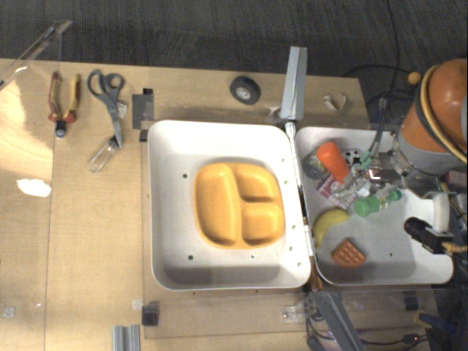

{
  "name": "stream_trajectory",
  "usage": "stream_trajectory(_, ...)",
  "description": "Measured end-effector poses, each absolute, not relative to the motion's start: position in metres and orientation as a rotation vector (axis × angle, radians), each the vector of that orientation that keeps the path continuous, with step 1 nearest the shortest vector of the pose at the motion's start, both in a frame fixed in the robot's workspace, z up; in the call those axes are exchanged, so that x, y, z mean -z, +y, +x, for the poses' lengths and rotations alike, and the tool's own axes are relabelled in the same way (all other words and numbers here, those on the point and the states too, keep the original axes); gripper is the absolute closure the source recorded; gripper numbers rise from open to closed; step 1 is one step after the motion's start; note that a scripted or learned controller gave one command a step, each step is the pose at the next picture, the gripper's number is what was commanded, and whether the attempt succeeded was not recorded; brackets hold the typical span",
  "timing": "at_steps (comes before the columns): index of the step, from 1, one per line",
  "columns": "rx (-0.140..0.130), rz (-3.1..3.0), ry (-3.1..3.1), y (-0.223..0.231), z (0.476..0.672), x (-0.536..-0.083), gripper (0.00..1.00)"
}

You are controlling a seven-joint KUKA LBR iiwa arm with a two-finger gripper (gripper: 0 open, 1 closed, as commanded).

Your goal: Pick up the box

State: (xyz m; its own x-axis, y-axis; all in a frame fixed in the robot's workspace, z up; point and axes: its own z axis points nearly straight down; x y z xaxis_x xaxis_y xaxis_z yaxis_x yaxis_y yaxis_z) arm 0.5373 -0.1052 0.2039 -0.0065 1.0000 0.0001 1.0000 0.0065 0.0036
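"Logging the right bin now; entries?" asks the first clerk.

"Item one: box, small, dark with white spots, by my best reading. It sits in the upper middle of that bin, right of centre in the frame. Just beside it, to its left: orange cylinder, tilted. Below these: crumpled packet, green piece, yellow round piece, orange waffle-shaped piece," says the second.

"Left bin?"

"One yellow divided tray, centre frame. Not concerned."

"Gripper?"

"Low over the right bin, just right of the box, among the clutter. Open or closed: cannot tell. Nothing seen held."

"Step in hand?"

"Approach, by my judgement; box not yet lifted. The next move calls for centring over the box, clear of cylinder and packet, closing on it alone, then a straight lift. Risk noted: the neighbours crowd it, so a skewed descent could nudge the box or catch the packet instead."
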Motion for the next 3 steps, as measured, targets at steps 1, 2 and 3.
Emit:
stream_trajectory(1, -0.024, 2.049, 2.354, -0.105, 0.571, -0.104, 0.00)
stream_trajectory(2, -0.029, 2.040, 2.347, -0.107, 0.574, -0.117, 1.00)
stream_trajectory(3, -0.008, 2.052, 2.371, -0.055, 0.578, -0.226, 1.00)
